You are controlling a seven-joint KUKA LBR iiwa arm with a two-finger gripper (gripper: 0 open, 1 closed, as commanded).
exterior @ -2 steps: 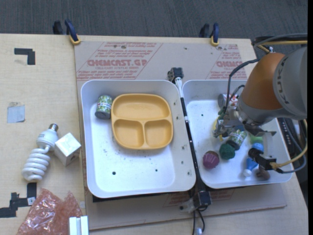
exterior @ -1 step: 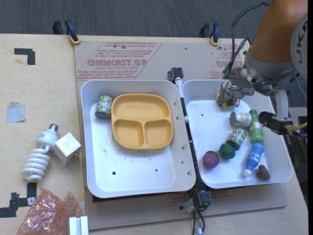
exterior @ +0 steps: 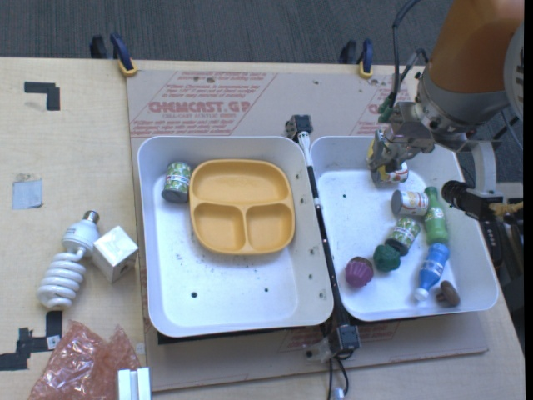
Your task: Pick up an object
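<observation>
My gripper [exterior: 390,163] hangs low over the far left part of the right bin [exterior: 350,223]. A small white, red and yellow object [exterior: 399,173] lies right at its tip, partly hidden by it. Whether that object is gripped or just lies beneath cannot be made out. Just in front lie a silver can [exterior: 410,202], a green bottle [exterior: 434,215] and a small green-labelled can [exterior: 405,233]. Nearer the front are a dark green lump [exterior: 386,257], a purple object [exterior: 359,271], a blue bottle [exterior: 432,269] and a brown lump [exterior: 449,292].
The left bin [exterior: 225,298] holds a yellow divided tray [exterior: 242,204] and a small green can [exterior: 176,181] at its far left. On the bench to the left lie a spiral light bulb [exterior: 67,265], a white cube [exterior: 115,249] and a pink plastic bag [exterior: 79,361].
</observation>
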